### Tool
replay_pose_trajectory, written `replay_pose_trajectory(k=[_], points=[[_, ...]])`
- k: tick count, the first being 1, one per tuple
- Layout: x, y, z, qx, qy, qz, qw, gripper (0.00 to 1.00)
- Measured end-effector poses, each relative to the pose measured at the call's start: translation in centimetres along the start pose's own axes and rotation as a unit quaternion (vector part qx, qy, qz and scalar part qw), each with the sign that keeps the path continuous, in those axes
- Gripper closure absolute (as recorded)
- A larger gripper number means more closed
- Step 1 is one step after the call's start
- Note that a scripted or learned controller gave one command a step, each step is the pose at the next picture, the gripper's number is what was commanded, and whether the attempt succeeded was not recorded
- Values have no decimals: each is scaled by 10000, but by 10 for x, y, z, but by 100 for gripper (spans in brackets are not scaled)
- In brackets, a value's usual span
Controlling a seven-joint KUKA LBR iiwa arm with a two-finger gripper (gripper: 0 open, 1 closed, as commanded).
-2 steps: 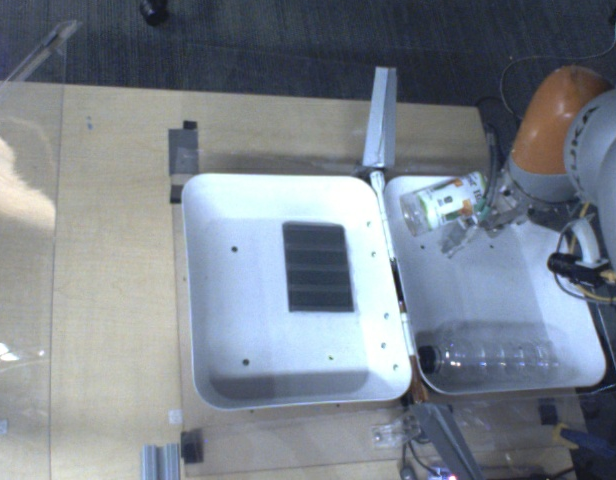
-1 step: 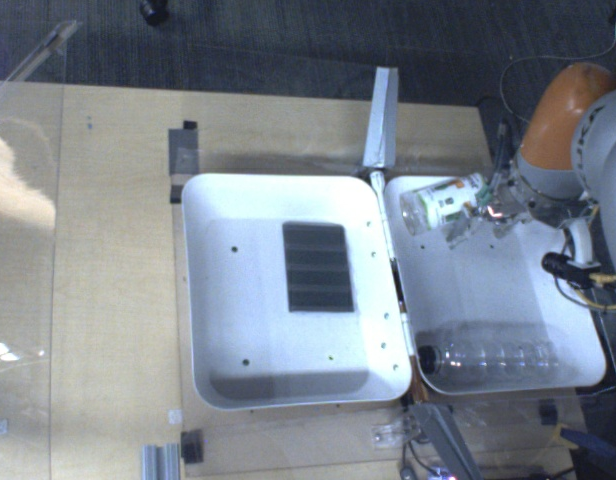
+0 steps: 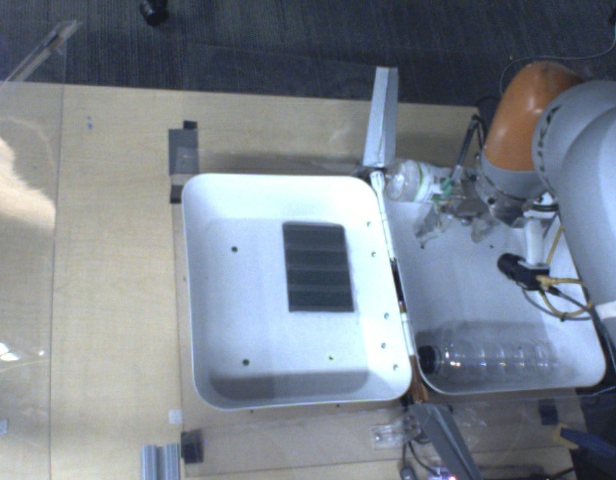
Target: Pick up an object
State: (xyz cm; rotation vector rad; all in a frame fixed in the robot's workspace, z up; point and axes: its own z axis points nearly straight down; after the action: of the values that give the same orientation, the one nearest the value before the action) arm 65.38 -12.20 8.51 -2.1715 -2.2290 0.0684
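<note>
Currently:
gripper (image 3: 456, 218): over the far edge of the right bin (image 3: 468, 288), close to its far-left corner; two dark fingers (image 3: 428, 230) point down and splay apart, so it reads as spread wide with nothing between them
clear bottle, small (image 3: 413, 180): lies at the far-left corner of the right bin, on the rim, just left of the gripper; looks near or touching the wrist side, cannot tell which; not between the fingers
clear bottle, large (image 3: 493, 358): task candidate, lies on its side along the near edge of the right bin, cap end toward the near-left corner, well apart from the gripper
arm (image 3: 578, 168): grey, comes in from the right, orange band (image 3: 518, 113) just above the wrist; covers the far-right part of the right bin
cables (image 3: 533, 273): black and yellow, hang off the arm over the right side of the right bin
left bin (image 3: 218, 268): white, touching the right bin along their shared edge
dark slab (image 3: 317, 267): ribbed rectangle, flat in the left bin, a bit right of centre, toward the far half
bench (image 3: 98, 298): light wood, carries both bins
metal bar (image 3: 381, 118): grey, upright-looking strip on the bench at the far edge, just above where the bins meet
</note>
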Motion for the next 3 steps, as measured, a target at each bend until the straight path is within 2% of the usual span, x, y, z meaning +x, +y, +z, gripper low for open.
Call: replay_pose_trajectory(k=[1, 2, 3], points=[[-4, -3, -8, 46, -17, 5, 10000, 100], [-1, -3, -8, 53, -3, -11, 10000, 0], [-84, -34, -113, -302, 45, 326, 9990, 0]])
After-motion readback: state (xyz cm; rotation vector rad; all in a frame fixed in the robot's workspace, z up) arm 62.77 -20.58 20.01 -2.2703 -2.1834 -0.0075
